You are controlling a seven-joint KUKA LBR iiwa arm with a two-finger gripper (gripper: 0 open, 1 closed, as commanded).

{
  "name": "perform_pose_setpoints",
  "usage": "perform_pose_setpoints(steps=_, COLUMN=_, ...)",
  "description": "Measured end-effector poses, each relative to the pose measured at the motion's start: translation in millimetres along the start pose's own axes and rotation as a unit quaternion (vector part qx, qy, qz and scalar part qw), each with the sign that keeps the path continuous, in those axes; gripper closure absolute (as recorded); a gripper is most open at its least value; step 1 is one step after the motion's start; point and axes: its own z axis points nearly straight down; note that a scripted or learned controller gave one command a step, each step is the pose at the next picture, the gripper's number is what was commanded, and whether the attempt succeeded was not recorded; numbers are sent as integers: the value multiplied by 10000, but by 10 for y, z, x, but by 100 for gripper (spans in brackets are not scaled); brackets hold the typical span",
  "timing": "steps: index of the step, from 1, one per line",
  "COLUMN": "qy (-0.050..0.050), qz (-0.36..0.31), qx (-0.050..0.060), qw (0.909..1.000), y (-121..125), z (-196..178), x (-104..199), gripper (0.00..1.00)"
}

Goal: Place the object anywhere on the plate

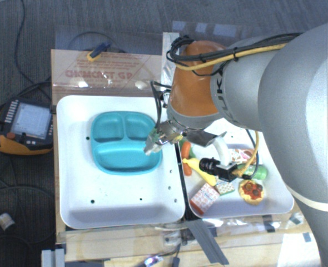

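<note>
Two white bins (119, 210); hand (154, 142) over the blue plate's (117, 143) edge, grip unclear.

Two shallow white bins sit side by side: the left bin (75, 204) at nine o'clock and the right bin (275, 204) at four o'clock. One blue three-compartment plate (122, 143) lies in the left bin. One teach pendant (25, 127) rests on the floor at nine o'clock. The small toy items heaped in the right bin overlap too much to count.
</note>
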Motion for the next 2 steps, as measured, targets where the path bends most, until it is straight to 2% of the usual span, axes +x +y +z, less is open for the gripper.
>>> perform_pose_setpoints(steps=1, qy=1, qz=3, qx=-1, qw=10000, y=-1, z=0, x=-2, gripper=0)
perform_pose_setpoints(steps=2, qy=1, qz=3, qx=-1, qw=10000, y=-1, z=0, x=-2, gripper=0)
